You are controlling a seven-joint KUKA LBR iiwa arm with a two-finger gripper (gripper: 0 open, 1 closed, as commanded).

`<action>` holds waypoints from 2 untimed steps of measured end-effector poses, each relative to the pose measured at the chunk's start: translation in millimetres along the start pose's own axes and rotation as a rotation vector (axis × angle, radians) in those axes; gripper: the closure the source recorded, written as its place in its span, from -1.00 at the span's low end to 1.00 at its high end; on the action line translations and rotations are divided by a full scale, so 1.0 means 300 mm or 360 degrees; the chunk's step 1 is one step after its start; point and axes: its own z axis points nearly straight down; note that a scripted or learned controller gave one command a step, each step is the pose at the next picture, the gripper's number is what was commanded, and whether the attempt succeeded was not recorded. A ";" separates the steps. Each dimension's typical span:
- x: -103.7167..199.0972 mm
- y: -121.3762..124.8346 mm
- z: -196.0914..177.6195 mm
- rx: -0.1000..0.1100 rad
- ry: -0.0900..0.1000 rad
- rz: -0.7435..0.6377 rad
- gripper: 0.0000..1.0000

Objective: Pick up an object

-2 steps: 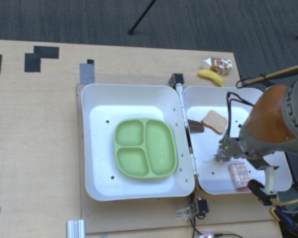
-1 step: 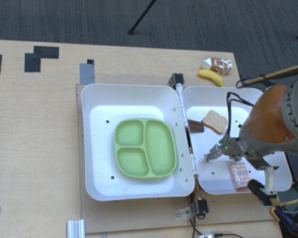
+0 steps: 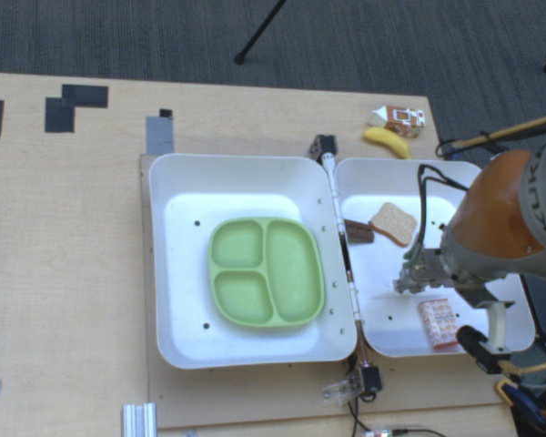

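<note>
you are at the approach step: the arm [image 3: 505, 212] reaches in over the right bin [image 3: 375, 337], and the gripper [image 3: 417, 279] hangs low above the bin floor near its middle. nothing shows between its tips, so treat nothing as picked yet. whether the gripper is open or closed, you cannot tell from this slant, since the wrist hides most of it.

the candidates lie around it. a pink-and-white packet [image 3: 438, 322] sits just beside the gripper toward the near edge of the bin. a slice of toast [image 3: 394, 222] lies farther back, with a small brown bar [image 3: 358, 232] next to it against the divider wall. the left bin [image 3: 177, 335] carries a green divided plate [image 3: 266, 271], well apart from the tool. a banana [image 3: 386, 140] and a small carton [image 3: 403, 117] rest outside on the bench.

the packet looks the nearest target. the next move calls for centring the tool over it, lowering, and closing across its narrow side; it lies flat, so you may find the grip slips off.
</note>
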 end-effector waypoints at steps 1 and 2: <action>0.000 0.000 0.000 0.0000 0.0000 0.0000 -1.00; 0.002 0.006 -0.035 -0.0006 0.0001 -0.0003 1.00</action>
